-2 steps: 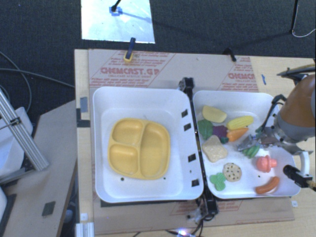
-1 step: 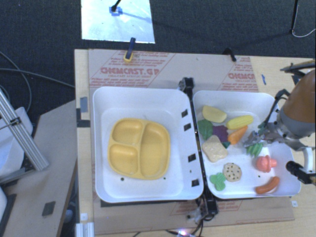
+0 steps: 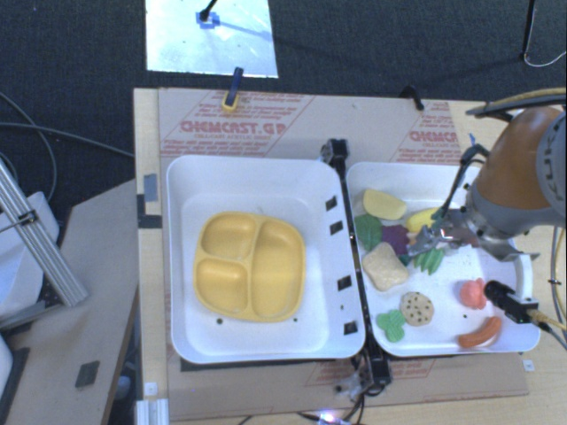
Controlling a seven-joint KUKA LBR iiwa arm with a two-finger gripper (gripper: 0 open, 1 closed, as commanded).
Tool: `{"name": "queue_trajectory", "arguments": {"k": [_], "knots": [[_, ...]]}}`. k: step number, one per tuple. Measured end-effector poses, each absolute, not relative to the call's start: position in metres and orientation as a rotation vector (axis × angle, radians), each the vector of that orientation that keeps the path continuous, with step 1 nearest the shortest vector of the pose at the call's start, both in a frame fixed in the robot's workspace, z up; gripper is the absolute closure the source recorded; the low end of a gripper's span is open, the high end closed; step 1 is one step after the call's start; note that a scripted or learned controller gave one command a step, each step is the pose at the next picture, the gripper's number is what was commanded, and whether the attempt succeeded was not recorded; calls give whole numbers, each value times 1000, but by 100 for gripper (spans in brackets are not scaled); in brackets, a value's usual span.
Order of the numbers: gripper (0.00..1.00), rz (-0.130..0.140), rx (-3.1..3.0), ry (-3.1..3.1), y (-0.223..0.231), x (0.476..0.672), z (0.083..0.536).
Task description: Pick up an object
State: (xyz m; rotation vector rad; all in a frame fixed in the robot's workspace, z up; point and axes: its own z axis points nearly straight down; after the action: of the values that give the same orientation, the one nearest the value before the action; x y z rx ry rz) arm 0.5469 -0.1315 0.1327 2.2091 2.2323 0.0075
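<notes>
Over the right bin (image 3: 532, 339) the arm (image 3: 523, 171) is seen reaching in from the right, its gripper (image 3: 434, 235) lowered among the toy foods near the bin's middle; whether anything is caught between its tips cannot be told (the parts blur together at this size). A green bean-like piece (image 3: 431, 258) is found touching or just under the gripper on its near side; a purple piece (image 3: 395, 237) is set just to its left, and a yellow piece (image 3: 423, 218) just behind it. A pale yellow slice (image 3: 384, 204) and a dark green leaf (image 3: 368, 231) are placed further left, toward the divider. A beige bread-shaped piece (image 3: 384, 266) is seen nearer the camera, with a cookie (image 3: 415, 308) and a small green piece (image 3: 391, 325) beyond it; a pink piece (image 3: 472, 294) and an orange sausage (image 3: 481, 333) are laid toward the right corner. A yellow divided plate (image 3: 251, 266) is held in the left bin (image 3: 190, 326).
</notes>
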Motion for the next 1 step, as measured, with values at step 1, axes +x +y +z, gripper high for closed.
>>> {"name": "queue_trajectory", "arguments": {"k": [1], "knots": [[100, 19, 2197, 2231, -51, 606, 230]]}}
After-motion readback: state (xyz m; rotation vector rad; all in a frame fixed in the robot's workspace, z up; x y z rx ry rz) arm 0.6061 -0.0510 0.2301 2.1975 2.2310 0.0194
